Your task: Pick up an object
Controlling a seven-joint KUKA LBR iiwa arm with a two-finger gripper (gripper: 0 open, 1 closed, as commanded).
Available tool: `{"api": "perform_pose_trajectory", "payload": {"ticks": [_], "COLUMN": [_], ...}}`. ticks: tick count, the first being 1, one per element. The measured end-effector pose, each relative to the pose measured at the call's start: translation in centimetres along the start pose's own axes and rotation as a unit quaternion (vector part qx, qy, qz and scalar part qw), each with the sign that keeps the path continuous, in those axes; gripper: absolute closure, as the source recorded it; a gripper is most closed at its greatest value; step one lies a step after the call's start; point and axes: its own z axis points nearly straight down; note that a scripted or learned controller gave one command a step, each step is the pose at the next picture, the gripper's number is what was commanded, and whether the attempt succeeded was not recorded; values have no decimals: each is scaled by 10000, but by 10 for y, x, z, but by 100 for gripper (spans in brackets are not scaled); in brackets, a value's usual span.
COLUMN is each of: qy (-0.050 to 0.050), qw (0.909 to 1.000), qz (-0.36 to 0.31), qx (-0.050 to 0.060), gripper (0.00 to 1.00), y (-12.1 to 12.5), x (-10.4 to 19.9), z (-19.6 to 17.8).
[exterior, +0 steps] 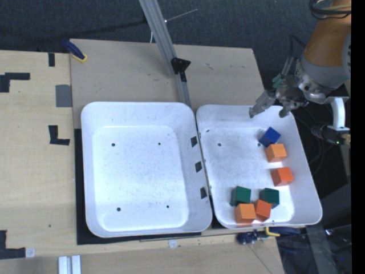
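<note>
Two fingers of the gripper (269,108) are seen spread well apart above the upper rim of the right bin (228,121), with nothing held between them and nothing touched. The grey arm (326,44), orange-banded above the wrist, is seen entering from three o'clock.

Seven blocks are counted in the right bin. One blue block (270,136) is placed at about one o'clock of the bin's floor, below the fingers and apart from them. An orange block (276,152) is set touching it at its five o'clock side, and a second orange block (282,176) is found just below that, apart.

Four more are clustered at the bin's six o'clock: a green block (241,195), a second green block (269,196), an orange block at the lower edge (245,212) and a fourth orange block (263,209) touching it at three o'clock. That makes four orange, two green and one blue.

The left bin (94,119) is seen alongside at nine o'clock, its rim overlapped by the right bin's rim. A slanted metal bar (159,27) is seen running from twelve o'clock down to the gap between the bins.
</note>
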Motion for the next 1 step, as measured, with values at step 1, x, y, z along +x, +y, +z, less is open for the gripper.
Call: {"api": "perform_pose_trajectory", "payload": {"ticks": [1], "qy": [-2], "qw": [10000], "qz": [-3], "qx": [1], "gripper": [0], "y": [0], "x": [0], "z": [0]}}
